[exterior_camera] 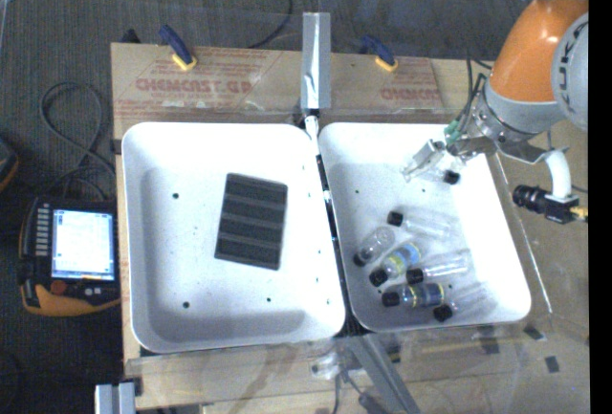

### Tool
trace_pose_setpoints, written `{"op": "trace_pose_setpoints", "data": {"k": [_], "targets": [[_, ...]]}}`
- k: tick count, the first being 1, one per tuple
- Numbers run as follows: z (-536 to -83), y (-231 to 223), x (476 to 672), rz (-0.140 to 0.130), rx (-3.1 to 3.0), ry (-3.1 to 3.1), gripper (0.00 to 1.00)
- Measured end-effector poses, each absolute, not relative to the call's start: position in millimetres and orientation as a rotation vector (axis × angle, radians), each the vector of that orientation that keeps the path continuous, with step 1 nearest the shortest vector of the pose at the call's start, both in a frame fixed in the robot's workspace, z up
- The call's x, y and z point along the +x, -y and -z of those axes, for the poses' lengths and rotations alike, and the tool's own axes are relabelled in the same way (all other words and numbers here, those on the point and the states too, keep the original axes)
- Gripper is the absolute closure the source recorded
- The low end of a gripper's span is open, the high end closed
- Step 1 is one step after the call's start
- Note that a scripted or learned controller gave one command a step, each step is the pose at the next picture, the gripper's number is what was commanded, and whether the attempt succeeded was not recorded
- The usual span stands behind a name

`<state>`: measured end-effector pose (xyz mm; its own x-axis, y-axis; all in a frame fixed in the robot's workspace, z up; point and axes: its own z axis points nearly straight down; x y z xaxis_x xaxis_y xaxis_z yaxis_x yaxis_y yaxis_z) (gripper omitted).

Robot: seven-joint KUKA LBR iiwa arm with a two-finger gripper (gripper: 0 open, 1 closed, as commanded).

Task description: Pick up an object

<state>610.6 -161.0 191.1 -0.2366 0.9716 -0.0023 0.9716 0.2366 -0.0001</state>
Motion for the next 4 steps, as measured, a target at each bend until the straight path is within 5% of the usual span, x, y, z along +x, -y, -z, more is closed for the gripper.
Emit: {"op": "trace_pose_setpoints", "data": {"k": [1, 2, 3, 4], "targets": [[-93, 106, 637.0, 0.003, 1.872, -2.520, 0.00], [-102, 106, 637.2, 0.003, 1.871, -2.520, 1.00], [-102, 106, 637.1, 0.004, 1.871, -2.520, 0.00], [-203, 168, 659.5, 0.002, 1.865, -2.524, 0.00]]}}
